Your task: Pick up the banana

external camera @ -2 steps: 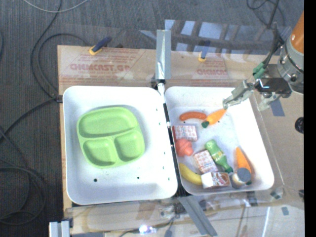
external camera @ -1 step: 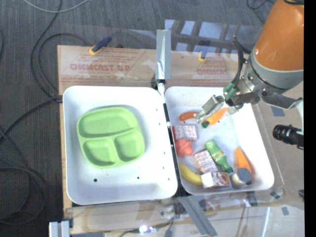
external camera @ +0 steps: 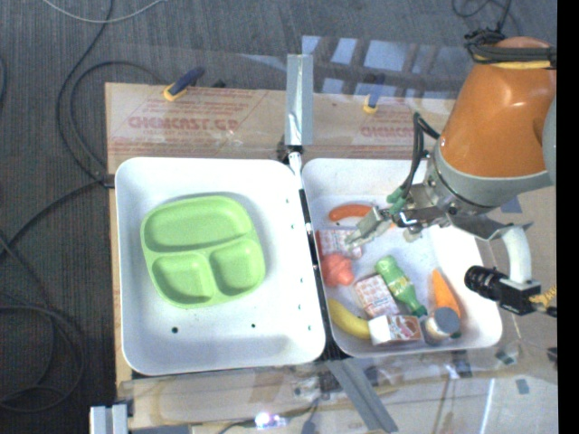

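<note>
The yellow banana (external camera: 347,318) lies near the front left corner of the right bin (external camera: 470,342), partly under a small box. My gripper (external camera: 369,228) hangs over the upper middle of that bin, well behind the banana. Its fingers point left and stand slightly apart, with nothing visibly between them.
The right bin also holds a red sausage (external camera: 349,212), a pink toy (external camera: 337,269), a green bottle (external camera: 400,284), a carrot (external camera: 443,291), small boxes (external camera: 373,293) and a can (external camera: 441,324). The left bin (external camera: 136,333) bears a green divided tray (external camera: 204,250).
</note>
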Robot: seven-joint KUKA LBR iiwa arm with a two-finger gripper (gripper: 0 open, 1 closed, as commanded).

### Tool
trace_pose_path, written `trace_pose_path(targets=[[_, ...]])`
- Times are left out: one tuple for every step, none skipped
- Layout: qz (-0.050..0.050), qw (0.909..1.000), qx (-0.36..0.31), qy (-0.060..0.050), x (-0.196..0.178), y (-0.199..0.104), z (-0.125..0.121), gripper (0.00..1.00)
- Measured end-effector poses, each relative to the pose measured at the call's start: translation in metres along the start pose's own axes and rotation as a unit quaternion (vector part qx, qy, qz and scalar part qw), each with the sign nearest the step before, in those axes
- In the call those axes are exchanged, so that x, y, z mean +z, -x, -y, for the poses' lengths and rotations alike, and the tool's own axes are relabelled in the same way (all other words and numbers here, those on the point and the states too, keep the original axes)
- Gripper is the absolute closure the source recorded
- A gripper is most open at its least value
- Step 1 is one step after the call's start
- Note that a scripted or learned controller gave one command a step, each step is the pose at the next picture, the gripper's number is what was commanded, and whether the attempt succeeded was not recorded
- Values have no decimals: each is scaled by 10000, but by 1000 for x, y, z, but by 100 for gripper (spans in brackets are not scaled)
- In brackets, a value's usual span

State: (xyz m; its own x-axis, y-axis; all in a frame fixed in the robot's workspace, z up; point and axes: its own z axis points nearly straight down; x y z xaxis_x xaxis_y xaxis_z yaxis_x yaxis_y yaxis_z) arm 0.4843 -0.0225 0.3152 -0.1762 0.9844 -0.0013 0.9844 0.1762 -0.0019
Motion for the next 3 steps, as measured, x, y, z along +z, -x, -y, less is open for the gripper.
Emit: trace_pose_path(targets=[[-4,9998,177,-2,14,-26,-26,0],[-7,9954,-955,4,78,44,8,0],[-2,9973,-737,8,-5,-30,-6,0]])
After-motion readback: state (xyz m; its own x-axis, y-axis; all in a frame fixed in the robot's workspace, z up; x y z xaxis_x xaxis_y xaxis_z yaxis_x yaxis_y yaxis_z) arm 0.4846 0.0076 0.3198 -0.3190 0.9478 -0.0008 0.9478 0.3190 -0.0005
